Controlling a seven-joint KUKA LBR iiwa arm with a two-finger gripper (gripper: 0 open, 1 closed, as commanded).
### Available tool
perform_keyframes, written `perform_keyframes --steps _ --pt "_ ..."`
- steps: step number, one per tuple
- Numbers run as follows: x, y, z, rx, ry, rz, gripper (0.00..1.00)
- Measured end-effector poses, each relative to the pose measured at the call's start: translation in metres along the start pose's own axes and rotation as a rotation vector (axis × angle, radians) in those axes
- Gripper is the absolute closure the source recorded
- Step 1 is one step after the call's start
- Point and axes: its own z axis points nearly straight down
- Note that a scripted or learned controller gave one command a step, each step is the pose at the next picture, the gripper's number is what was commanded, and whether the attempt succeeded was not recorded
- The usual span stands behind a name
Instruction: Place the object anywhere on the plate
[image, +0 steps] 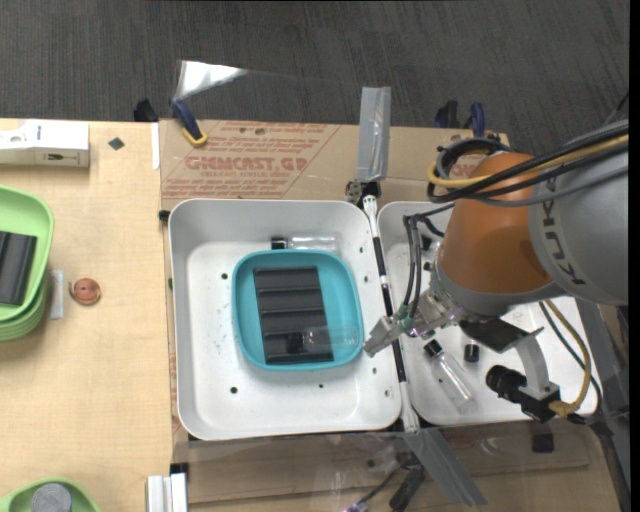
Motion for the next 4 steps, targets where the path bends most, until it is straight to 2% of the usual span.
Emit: perform_keyframes --steps 4 --pt "0.0 0.0 0.0 0.0 0.0 0.0 0.0"
